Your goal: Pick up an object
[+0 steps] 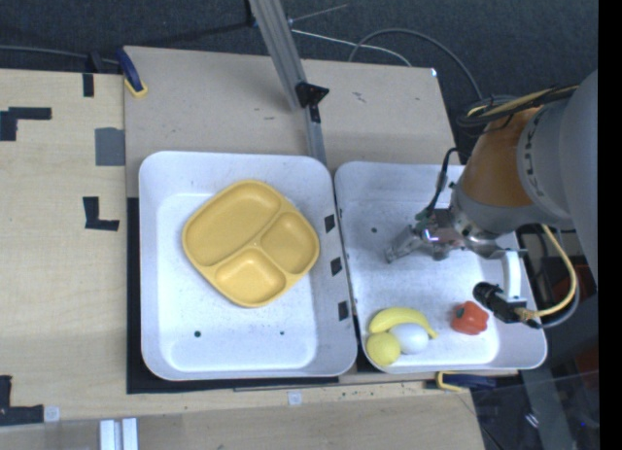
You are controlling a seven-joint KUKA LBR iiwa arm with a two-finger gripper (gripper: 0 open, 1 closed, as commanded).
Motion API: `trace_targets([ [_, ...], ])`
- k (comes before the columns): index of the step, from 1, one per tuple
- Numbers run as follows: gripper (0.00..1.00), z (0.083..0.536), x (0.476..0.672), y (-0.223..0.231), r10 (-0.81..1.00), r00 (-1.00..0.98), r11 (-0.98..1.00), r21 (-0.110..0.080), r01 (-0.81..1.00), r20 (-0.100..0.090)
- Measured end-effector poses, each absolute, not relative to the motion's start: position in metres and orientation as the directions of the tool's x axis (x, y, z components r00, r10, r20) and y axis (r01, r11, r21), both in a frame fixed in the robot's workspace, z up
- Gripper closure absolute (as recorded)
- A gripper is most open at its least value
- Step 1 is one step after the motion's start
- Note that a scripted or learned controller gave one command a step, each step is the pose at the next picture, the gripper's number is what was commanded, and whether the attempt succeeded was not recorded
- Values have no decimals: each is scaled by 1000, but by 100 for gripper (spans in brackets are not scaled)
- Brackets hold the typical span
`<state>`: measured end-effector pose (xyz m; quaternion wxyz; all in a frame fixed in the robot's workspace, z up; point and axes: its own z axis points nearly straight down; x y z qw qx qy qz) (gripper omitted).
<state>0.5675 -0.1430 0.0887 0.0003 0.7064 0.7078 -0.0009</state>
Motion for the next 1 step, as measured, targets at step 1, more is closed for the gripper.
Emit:
trace_targets([
  [1, 100, 99, 568, -142, 1000, -3, 3, -1, 1000, -1],
])
